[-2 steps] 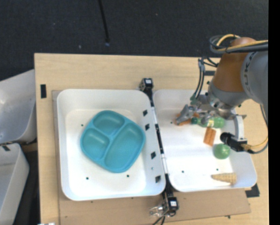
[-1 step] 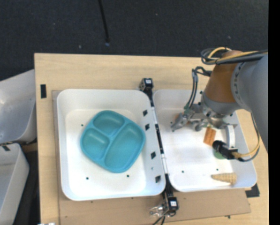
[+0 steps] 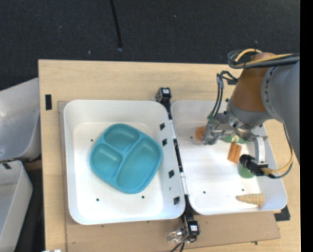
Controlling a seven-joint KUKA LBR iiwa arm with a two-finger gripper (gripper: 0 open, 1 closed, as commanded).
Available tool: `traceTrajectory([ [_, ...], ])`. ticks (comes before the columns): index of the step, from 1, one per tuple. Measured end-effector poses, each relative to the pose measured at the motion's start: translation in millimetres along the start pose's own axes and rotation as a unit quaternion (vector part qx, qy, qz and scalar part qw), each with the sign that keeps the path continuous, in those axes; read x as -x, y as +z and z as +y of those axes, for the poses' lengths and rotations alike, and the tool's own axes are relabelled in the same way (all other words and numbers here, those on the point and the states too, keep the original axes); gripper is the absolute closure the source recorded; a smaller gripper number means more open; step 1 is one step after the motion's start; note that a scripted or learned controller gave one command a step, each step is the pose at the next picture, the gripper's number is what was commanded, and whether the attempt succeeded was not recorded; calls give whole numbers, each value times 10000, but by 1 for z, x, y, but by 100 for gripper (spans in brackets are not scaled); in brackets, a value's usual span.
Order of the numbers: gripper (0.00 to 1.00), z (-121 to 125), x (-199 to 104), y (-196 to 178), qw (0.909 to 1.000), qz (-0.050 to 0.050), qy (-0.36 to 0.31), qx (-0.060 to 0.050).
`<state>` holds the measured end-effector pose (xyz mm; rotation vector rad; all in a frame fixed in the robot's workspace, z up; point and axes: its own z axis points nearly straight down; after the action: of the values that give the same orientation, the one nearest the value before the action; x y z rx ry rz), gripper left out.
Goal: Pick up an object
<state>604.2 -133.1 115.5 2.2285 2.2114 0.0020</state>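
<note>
We see even, fairly bright overhead light, soft shadows, mild glare on the white bins [image 3: 72, 140], and slightly soft focus throughout.

A pale wooden bench top [image 3: 119, 80] fills the middle of the camera view, its bare strip widest toward twelve o'clock. Beyond it, from nine through twelve to three o'clock, lies a dark, finely speckled floor [image 3: 51, 20]. A thin dark cable [image 3: 114, 17] runs across that floor near twelve o'clock. At nine o'clock a white, rounded container [image 3: 12, 122] stands beside the bench, and another white container [image 3: 7, 206] sits at about eight o'clock. The light is even and soft.
</note>
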Motion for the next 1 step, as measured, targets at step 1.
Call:
traceTrajectory([
  [1, 100, -5, -6, -58, 10000, 2, -39, 10],
])
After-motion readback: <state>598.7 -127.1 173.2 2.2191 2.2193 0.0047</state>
